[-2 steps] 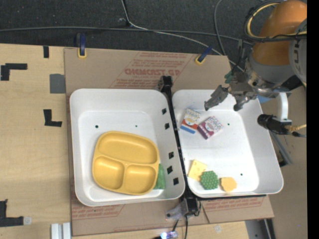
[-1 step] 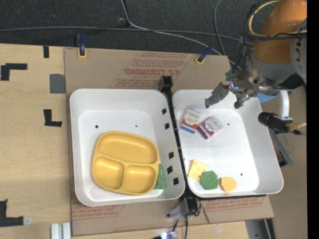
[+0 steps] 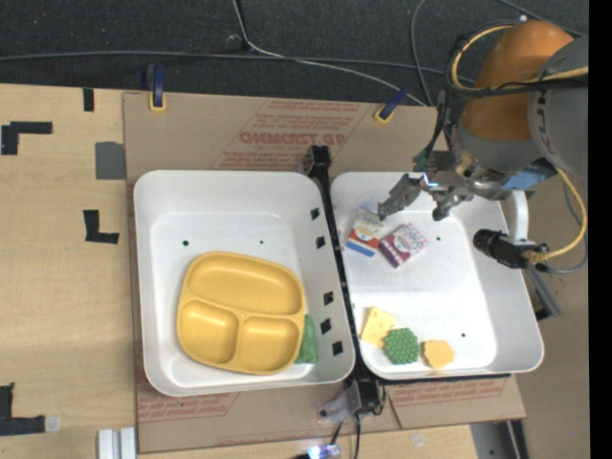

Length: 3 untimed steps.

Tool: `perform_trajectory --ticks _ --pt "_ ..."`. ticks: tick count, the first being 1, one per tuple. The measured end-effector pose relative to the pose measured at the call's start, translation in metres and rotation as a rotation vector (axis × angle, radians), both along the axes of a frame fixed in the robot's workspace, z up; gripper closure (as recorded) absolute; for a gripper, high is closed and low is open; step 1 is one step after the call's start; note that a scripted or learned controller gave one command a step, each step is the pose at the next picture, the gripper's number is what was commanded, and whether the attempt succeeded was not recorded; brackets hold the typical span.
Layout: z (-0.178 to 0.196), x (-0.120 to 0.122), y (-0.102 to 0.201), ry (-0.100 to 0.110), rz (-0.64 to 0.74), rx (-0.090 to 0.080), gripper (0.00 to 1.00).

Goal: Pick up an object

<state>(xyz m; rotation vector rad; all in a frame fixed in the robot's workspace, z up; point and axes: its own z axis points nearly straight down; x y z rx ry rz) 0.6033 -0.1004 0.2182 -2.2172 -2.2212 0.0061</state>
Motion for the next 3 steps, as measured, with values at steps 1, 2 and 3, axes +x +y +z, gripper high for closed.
perform_trajectory --ticks 1,2,3 --pt "-0.044 -0.003 -0.002 0.001 -0.001 0.000 0.00" --pt "-0.107 -0.010 0.002 0.003 -0.001 0.001 0.00" --pt "-0.094 -0.008 0.003 -0.002 0.001 0.000 1.00"
